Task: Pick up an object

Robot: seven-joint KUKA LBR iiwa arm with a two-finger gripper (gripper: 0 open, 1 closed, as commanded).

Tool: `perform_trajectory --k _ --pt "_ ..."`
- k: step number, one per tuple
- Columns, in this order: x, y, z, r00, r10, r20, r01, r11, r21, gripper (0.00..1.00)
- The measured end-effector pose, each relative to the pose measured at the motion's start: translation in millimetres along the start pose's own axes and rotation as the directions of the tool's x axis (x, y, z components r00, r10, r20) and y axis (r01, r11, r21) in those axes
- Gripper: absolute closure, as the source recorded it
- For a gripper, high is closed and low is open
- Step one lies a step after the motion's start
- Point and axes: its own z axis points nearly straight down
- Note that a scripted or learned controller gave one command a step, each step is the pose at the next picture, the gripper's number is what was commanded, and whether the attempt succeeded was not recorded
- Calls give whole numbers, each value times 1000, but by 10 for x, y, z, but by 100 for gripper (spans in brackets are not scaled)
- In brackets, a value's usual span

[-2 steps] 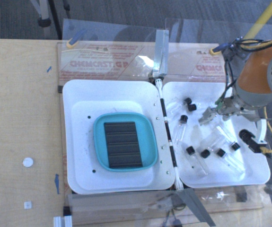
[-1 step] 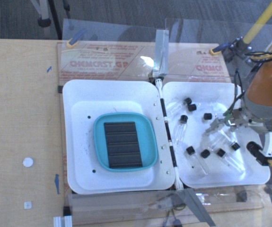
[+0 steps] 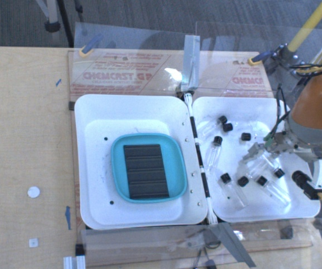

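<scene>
The fingers hang low over the right bin among clear vials with black caps, their opening I cannot tell.

The clear sheet behind the bins bears red lettering reading roughly "CHEMCAST GP".

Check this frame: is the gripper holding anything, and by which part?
Cannot be told. The gripper sits low among the clear vials in the right bin; its fingertips are indistinct.
</scene>
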Motion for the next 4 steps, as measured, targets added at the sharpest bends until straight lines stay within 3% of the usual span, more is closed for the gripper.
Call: perform_trajectory --k 1,2,3,4 --pt "-93 224 -118 999 -45 1 45 999 1 0" --pt "44 237 4 997 -71 0 71 997 1 0" --pt "37 251 -110 998 -70 1 70 998 -4 100" --pt "37 250 -109 998 -70 1 70 998 -4 0"
